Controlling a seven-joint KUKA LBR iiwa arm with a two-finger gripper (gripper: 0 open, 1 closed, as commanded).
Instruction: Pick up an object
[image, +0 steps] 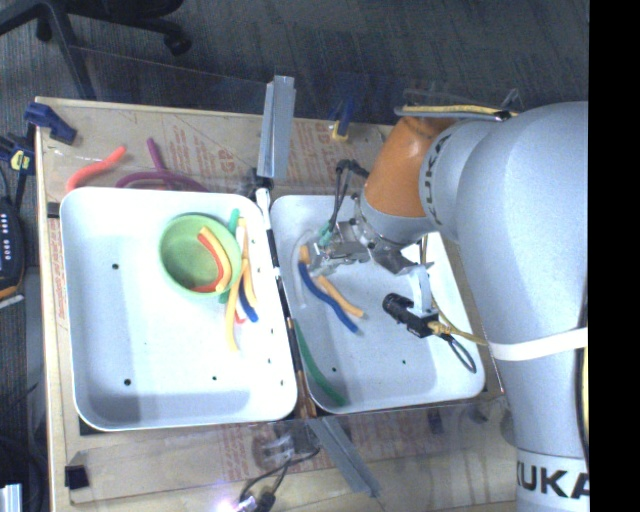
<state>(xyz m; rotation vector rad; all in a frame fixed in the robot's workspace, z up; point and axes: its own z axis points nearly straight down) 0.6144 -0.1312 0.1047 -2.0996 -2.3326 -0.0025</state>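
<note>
My gripper (322, 254) is low over the left part of the right bin (400, 385), just above a blue strip (333, 297) and an orange strip (343, 299) that lie crossed on the bin floor. Something small and green shows at the fingertips, too small to identify. A green strip (317, 370) lies along that bin's left wall. The left bin (130, 380) holds a green bowl (192, 255) with yellow, orange, blue and green strips (238, 285) draped over and beside it.
The arm's grey body and orange band (400, 165) cover the right bin's far and right side. A black cable and connector (410, 312) hang over the bin floor. Loose red and purple strips (140, 175) lie on the bench behind the left bin.
</note>
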